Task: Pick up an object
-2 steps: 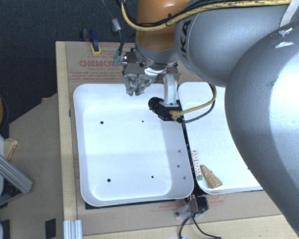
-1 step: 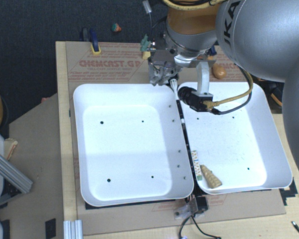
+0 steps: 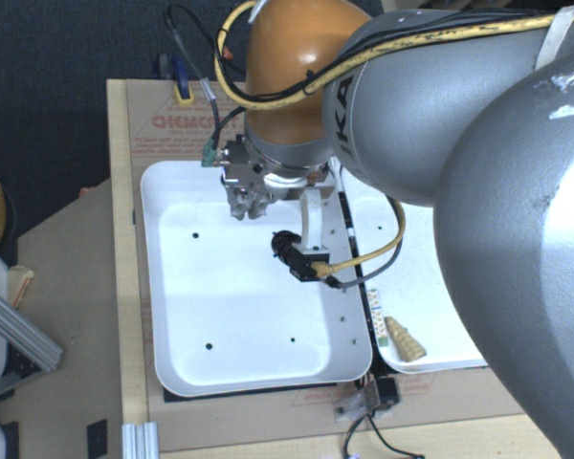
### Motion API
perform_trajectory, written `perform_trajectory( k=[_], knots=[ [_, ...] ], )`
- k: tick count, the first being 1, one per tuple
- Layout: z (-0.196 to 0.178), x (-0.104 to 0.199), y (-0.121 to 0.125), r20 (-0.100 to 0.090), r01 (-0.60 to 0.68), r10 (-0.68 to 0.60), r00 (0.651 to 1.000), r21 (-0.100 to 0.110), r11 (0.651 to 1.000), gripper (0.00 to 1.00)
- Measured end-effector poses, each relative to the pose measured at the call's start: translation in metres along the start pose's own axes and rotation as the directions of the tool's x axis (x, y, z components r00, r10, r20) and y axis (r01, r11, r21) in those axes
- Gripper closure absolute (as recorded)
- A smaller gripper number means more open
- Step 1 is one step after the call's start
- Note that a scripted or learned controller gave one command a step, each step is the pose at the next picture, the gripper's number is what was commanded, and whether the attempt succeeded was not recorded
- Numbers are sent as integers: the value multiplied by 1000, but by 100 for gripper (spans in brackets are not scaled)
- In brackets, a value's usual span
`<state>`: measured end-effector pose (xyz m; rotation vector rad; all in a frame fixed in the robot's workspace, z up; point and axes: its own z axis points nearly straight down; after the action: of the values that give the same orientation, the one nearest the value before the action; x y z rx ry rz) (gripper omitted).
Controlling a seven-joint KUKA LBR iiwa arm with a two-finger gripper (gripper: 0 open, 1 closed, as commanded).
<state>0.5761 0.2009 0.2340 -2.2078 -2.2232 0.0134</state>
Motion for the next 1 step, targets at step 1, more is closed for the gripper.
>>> perform_trajectory(
  k=[1],
  knots=[
    [-86, -71, -9, 0, -14, 14, 1000, -21, 1000, 100]
  ],
)
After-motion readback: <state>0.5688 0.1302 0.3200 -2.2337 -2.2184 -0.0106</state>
